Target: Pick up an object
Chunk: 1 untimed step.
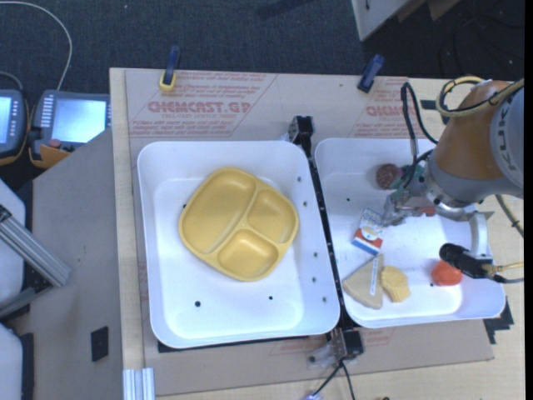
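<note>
The fingers of the gripper point(393, 209) are too small and too crowded by cables and wrist hardware to tell whether they stand apart or together, and nothing can be made out between them. They hang over the right bin point(350, 167), just beside the far right corner of a small white packet with red and blue print point(369, 232); whether they touch it cannot be told. The arm point(470, 152) reaches in from the right, its orange band cut off by the frame edge. A dark reddish round object point(387, 174) lies farther back in that bin, its nature unclear. Nearer lie a pale wedge point(364, 286) and a yellow lump point(395, 284), touching each other, and a red-orange piece point(447, 274) partly hidden by a black part of the arm. The left bin point(162, 248) holds a yellow divided plate point(239, 222) with three compartments.
</note>
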Each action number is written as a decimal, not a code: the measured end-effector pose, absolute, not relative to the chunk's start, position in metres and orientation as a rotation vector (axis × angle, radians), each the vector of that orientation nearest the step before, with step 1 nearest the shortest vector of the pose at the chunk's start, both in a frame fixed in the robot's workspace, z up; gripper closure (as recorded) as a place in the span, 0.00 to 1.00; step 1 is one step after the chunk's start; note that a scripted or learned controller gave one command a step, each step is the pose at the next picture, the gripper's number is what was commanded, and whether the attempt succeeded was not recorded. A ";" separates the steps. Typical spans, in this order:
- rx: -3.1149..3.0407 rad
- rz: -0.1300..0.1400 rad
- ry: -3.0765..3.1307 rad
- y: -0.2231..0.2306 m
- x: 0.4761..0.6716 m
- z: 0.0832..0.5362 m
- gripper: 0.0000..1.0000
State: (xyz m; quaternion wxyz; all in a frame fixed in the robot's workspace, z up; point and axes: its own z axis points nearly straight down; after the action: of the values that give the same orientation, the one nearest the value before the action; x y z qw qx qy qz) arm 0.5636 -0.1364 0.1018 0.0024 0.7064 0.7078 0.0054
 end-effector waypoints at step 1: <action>2.215 0.006 2.219 -0.133 0.570 0.164 1.00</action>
State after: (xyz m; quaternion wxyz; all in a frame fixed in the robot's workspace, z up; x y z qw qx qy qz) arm 0.5702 -0.1329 0.1638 0.0033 0.7065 0.7077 0.0018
